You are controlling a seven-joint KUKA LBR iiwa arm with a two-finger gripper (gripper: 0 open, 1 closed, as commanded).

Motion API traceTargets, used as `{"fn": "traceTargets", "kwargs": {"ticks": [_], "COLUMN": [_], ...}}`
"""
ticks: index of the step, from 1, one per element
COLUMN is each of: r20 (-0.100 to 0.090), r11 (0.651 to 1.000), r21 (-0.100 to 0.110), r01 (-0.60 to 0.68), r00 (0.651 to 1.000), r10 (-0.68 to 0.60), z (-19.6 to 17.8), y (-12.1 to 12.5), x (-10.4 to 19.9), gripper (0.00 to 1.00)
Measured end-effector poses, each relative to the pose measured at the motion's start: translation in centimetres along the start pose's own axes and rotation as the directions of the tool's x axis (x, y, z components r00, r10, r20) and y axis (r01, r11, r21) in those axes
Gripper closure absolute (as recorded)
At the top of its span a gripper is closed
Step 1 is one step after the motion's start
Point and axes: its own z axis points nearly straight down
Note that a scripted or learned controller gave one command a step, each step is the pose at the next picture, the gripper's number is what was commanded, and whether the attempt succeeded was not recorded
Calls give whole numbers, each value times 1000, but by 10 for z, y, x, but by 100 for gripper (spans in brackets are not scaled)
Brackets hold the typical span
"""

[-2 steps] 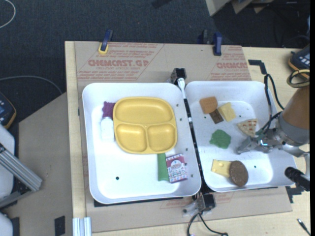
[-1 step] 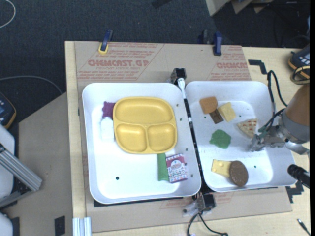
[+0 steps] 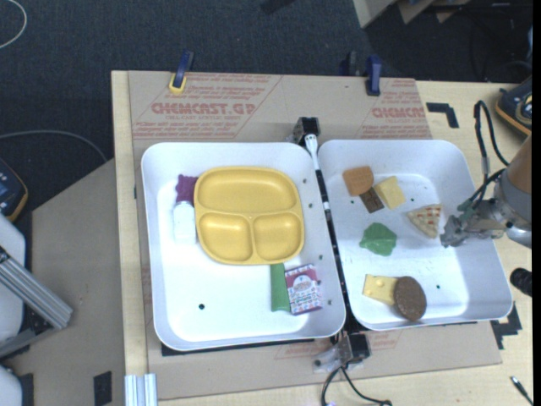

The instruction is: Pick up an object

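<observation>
- Gripper (image 3: pixel 451 232) sits low over the right bin (image 3: pixel 482 299), near its right wall, just beside the pizza slice (image 3: pixel 426 219). Whether it is released or clenched cannot be told; nothing shows in its grasp.
- The pizza slice looks the likeliest target: it lies toward the bin's right edge, about midway along it, apart from the other toys.
- Handling, as a judgement: a small toy food, probably light and stiff plastic, flat and wedge-shaped. It may skid on the smooth bin floor; best taken across its narrow width.
- Others in the right bin: brown block (image 3: pixel 358 178) and yellow cheese cube (image 3: pixel 390 192) toward the far edge, green leaf (image 3: pixel 379 239) mid-bin, cheese wedge (image 3: pixel 379 288) touching a brown cookie (image 3: pixel 410 298) at the near edge.
- Left bin (image 3: pixel 165 311) carries a yellow divided plate (image 3: pixel 249 214) and a small carton (image 3: pixel 303 288).
</observation>
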Motion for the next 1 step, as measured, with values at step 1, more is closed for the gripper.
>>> {"fn": "traceTargets", "kwargs": {"ticks": [1], "r20": [0], "r11": [1000], "r21": [-3], "r01": [2], "r00": [1000], "r10": [-2], "z": [-58], "y": [6], "x": [8], "gripper": [100]}}
